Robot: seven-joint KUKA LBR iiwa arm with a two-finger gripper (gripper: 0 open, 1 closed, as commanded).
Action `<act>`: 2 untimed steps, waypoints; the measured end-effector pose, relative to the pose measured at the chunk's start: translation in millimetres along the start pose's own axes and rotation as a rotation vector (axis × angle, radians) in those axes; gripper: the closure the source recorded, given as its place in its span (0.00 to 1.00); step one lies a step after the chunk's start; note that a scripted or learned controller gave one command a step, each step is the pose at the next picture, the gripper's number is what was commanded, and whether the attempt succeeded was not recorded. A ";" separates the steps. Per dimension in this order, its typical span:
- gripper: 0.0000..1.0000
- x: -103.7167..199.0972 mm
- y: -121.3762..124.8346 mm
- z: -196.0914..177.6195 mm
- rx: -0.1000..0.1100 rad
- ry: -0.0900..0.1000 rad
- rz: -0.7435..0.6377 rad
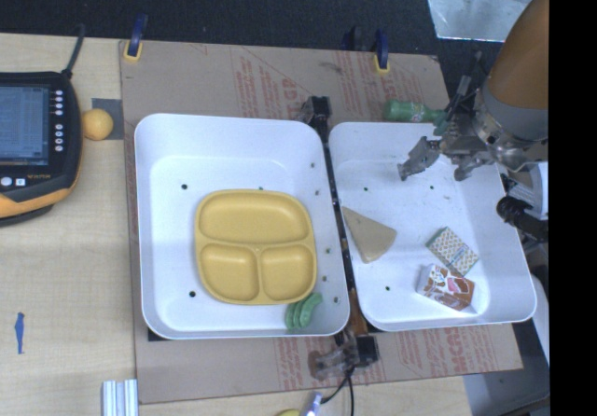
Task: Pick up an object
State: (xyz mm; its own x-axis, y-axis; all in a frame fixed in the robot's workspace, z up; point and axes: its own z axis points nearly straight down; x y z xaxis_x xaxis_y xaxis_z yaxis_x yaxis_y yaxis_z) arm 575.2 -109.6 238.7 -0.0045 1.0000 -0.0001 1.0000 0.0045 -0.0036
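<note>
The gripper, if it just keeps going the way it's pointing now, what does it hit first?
The gripper points down and left over the right bin. Probably bare bin floor first; the tan wedge lies further along, though depth is unclear.

No lettering can be made out with certainty anywhere. The brown cardboard sheet (280,88) under the two white bins carries faint reddish printing in slanted lines, too blurred to read. Left of that sheet, the screen of the handheld control pendant (33,144) shows pale rows that stay unreadable, and the two small printed packets (451,250) in the bin on the sheet's right half bear patterns and pictures whose wording, if any, is too small to tell.
</note>
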 end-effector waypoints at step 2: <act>0.00 55.6 -3.6 47.4 0.003 0.000 0.000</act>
State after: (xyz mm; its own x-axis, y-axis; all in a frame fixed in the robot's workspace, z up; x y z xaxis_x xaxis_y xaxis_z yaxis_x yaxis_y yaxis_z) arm 571.2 -54.0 191.3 -0.0043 1.0000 -0.0005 1.0000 0.0043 -0.0062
